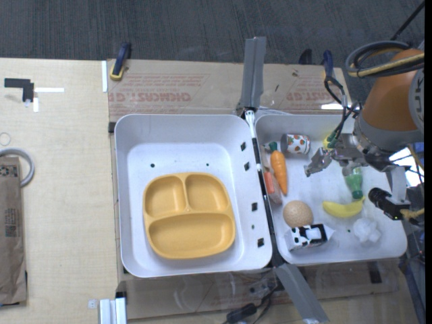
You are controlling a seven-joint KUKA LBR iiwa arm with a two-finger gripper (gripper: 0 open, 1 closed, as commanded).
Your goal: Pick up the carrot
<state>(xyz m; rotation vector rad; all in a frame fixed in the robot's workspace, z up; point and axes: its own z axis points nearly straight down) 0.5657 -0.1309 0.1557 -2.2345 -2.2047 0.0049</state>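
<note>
The arm (398, 93) runs off the right edge and covers the right bin's (337, 252) far right corner. A green bottle (354, 181) sits half hidden under the gripper (322, 159). A brown bag (10, 235) is cropped at left.

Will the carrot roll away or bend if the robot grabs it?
The carrot looks like a stiff toy, so it probably won't bend. It is round and tapered, so a nudge might roll it, though the bin wall beside it should stop it. Its smooth skin could slip from the gripper.
</note>
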